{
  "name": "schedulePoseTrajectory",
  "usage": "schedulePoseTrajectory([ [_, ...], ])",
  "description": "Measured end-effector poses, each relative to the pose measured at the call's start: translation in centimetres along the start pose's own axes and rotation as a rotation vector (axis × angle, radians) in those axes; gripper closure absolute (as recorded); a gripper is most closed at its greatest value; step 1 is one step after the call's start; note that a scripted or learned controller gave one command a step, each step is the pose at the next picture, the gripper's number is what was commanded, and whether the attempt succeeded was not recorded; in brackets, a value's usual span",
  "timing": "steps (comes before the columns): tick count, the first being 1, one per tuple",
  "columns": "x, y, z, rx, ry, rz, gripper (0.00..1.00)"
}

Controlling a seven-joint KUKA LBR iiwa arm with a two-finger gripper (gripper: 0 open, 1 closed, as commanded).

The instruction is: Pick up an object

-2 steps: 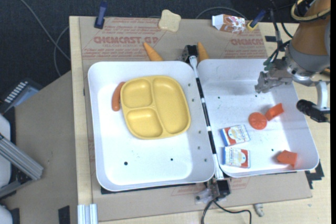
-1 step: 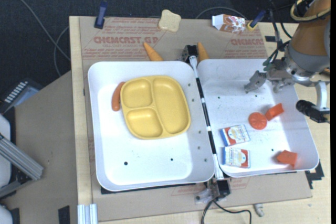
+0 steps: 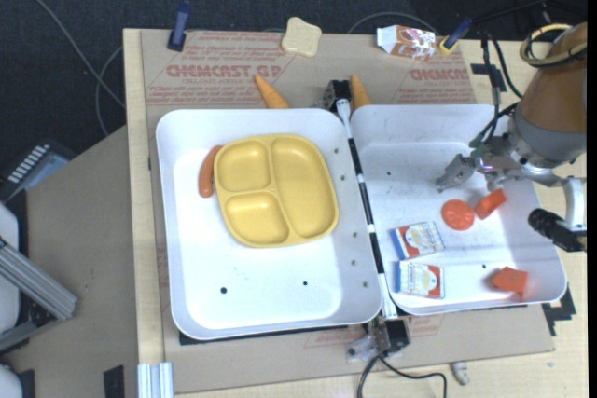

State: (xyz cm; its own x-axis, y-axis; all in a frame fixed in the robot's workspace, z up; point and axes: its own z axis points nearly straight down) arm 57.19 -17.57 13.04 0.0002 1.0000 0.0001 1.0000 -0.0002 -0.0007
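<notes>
The right bin [image 3: 410,140] holds a round red-orange piece [image 3: 457,215], a small orange piece [image 3: 490,203], an orange block [image 3: 510,279] near the front right corner, and two small white cartons [image 3: 416,240] [image 3: 421,279]. My gripper [image 3: 459,173] hangs low over this bin's middle right, just above and behind the round red-orange piece, and nothing visible is held in it. The grey arm with its orange band [image 3: 555,102] comes in from the right. In the left bin [image 3: 187,247] lie a yellow divided plate [image 3: 277,188] and a red sausage [image 3: 207,172] beside it.
Behind the bins on the cardboard lie a bread slice [image 3: 301,35], a small milk carton [image 3: 407,40], two orange carrots [image 3: 270,92] [image 3: 360,91] and a blue clip [image 3: 178,26]. A black divider [image 3: 362,200] runs between the bins.
</notes>
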Motion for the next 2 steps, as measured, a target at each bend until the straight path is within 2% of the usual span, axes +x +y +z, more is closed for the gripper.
schedulePoseTrajectory([
  [1, 0.4, -0.4, 1.5, -0.003, -0.001, 0.0, 0.0],
  [2, 2.7, -3.2, 4.4, -0.004, -0.001, 0.0, 0.0],
])
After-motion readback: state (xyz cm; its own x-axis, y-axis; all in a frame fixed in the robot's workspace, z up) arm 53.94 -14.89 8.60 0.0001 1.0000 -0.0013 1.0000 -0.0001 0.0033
